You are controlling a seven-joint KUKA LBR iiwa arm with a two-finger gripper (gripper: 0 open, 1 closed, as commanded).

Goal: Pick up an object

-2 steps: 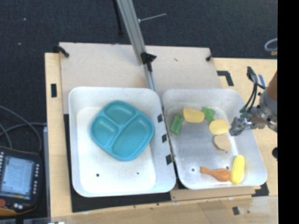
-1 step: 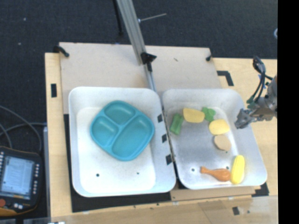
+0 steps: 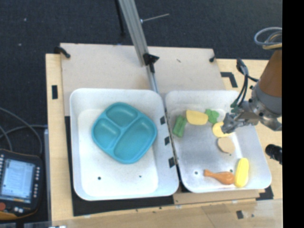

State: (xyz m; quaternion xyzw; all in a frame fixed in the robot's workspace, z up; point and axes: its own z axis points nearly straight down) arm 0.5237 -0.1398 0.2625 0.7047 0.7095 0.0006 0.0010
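- Two white bins (image 3: 85, 184) sat on the bench (image 3: 54, 127).
- One teal divided plate (image 3: 124, 132).
- Three yellow pieces (image 3: 242, 172).
- Two green pieces (image 3: 179, 126).
- One orange piece (image 3: 221, 176).
- One tan piece (image 3: 226, 146).

Robot lab: bench (image 3: 54, 127), twin bins (image 3: 80, 175).

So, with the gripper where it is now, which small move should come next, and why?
Probably a short descent straight down. The gripper sits over the right bin, right at the small round yellow piece, so that is the nearest target. The view does not show anything held. The beige piece lies just below it in the picture, so sideways travel risks nudging it.
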